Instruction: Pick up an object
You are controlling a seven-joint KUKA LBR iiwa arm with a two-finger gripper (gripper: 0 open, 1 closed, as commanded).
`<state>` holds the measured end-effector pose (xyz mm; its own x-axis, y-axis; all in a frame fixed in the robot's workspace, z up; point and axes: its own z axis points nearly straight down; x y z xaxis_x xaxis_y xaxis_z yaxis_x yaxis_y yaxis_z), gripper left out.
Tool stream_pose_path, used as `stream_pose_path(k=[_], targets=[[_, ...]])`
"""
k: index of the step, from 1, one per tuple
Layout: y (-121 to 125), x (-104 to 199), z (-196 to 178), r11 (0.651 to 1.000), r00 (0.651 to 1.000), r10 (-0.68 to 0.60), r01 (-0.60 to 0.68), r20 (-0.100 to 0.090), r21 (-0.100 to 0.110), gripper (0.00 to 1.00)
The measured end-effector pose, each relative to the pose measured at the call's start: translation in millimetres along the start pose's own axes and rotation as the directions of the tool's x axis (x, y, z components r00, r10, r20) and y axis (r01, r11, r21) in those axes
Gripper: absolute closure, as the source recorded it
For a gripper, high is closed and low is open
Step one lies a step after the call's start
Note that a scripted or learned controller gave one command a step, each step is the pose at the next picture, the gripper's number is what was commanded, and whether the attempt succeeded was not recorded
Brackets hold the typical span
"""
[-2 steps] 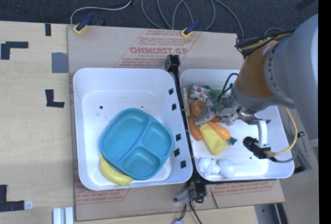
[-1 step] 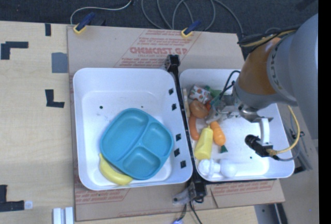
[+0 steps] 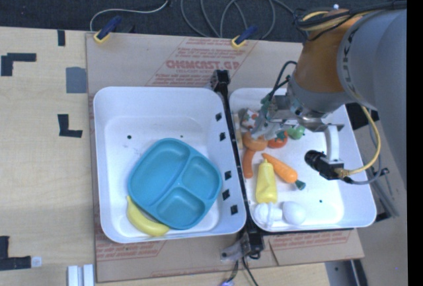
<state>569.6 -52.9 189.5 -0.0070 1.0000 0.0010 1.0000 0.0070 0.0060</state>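
Observation:
My gripper (image 3: 263, 125) reaches down into the right bin (image 3: 350, 202), near its back left part, over a cluster of toy food. Under and beside it lie an orange piece (image 3: 255, 142) and a red piece (image 3: 277, 141) with a green bit (image 3: 295, 132). Just in front lie an orange carrot (image 3: 281, 168), a second orange carrot (image 3: 248, 163), a yellow bottle-shaped item (image 3: 266, 184) and a white egg (image 3: 293, 213). The arm's wrist hides the fingers and whatever lies between them.
The left bin (image 3: 112, 113) holds a blue divided plate (image 3: 175, 182) lying over a yellow banana (image 3: 145, 220). A black divider (image 3: 228, 139) runs between the bins. A black cable fitting (image 3: 320, 162) hangs over the right bin. Cables lie on the dark floor behind.

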Motion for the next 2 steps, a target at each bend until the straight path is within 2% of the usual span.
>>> stream_pose_path(k=[1,2], targets=[[-58,17,-2,1.0,1.0,0.007,-0.007,0.0,0.01,1.0],[-70,58,-19,1.0,1.0,0.002,-0.002,0.0,0.007,1.0]])
